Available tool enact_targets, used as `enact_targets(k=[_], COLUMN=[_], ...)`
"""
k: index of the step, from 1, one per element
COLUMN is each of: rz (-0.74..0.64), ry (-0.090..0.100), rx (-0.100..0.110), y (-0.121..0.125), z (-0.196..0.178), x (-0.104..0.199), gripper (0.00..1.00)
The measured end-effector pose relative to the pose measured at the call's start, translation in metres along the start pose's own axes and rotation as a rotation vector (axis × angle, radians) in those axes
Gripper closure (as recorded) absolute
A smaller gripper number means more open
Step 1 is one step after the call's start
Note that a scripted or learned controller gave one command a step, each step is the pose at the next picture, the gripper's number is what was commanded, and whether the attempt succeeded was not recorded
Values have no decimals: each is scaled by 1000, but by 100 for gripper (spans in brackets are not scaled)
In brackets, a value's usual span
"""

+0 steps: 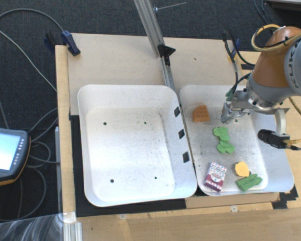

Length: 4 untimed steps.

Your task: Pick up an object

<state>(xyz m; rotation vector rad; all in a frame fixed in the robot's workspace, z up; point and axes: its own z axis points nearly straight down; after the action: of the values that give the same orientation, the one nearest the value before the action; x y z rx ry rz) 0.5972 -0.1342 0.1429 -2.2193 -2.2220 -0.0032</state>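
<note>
Over the right bin [278, 177] on the counter, the pincer [229, 115] hangs; I cannot tell its state. Just below lies a green toy [223, 139], seemingly light and soft, best pinched across its narrow middle. An orange block [201, 114] sits nearby.

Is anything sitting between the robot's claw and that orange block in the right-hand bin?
Nothing visible does. The gripper hangs over the right bin, just right of the orange block, with bare white floor between them. The green piece lies nearer the camera, off that line.
</note>
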Motion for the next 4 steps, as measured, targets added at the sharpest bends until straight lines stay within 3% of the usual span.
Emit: enact_targets(k=[2,3,4], rz=[-1,0,-5], ry=[-3,-3,1], rx=[-6,-5,3], y=[6,8,9], z=[-102,-126,-114], x=[12,12,72], gripper=[100,100,100])
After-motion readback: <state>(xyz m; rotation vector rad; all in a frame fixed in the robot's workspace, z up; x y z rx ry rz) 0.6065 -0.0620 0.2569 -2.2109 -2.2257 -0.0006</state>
